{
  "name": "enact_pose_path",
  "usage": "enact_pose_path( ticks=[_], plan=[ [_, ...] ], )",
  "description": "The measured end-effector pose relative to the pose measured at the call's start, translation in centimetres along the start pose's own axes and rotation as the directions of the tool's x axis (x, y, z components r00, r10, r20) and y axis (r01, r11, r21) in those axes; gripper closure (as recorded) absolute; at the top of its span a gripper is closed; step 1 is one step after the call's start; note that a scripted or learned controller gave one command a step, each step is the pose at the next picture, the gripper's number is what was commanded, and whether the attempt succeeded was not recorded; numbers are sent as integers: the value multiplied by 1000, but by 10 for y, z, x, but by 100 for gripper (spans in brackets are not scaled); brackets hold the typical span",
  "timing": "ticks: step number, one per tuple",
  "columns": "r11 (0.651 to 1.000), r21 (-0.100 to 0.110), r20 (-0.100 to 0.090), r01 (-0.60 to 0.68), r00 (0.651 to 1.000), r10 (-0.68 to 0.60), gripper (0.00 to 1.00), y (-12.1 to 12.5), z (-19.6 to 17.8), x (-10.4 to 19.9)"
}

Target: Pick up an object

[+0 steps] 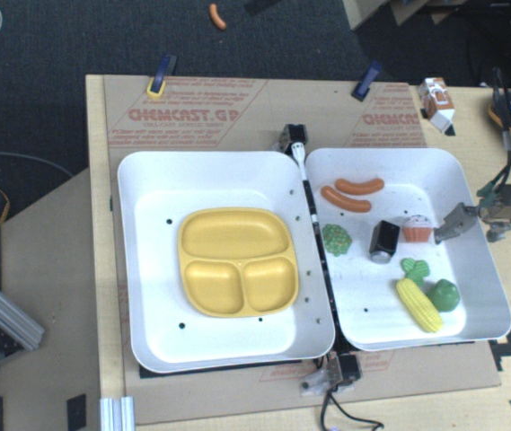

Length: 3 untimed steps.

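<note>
Corn (418,304) lies below-left of the gripper (453,224) in the right bin (480,268), long axis diagonal, beside sausages (352,194), broccoli (336,238). Left bin (147,268) holds a yellow tray (237,260).

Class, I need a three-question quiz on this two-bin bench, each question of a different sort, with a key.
1. True or false: the yellow tray lies in the left bin.
2. How many sausages lie in the right bin?
3. What lies nearest the corn? A) broccoli B) green pepper C) black can

Key: 1 true; 2 two; 3 B.
</note>
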<state>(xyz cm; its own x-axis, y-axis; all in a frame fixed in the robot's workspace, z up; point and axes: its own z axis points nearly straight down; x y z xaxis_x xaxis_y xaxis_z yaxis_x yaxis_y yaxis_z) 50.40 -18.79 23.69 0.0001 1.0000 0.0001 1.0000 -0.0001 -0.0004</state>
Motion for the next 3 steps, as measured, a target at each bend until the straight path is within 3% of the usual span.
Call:
enact_pose_path(
  ticks=[2, 3],
  plan=[
    [1000, 7, -3, -1, 1000, 1, 0, -10, 121, -3],
    [1000, 5, -3, -1, 1000, 1, 0, -11, 154, -2]
  ],
)
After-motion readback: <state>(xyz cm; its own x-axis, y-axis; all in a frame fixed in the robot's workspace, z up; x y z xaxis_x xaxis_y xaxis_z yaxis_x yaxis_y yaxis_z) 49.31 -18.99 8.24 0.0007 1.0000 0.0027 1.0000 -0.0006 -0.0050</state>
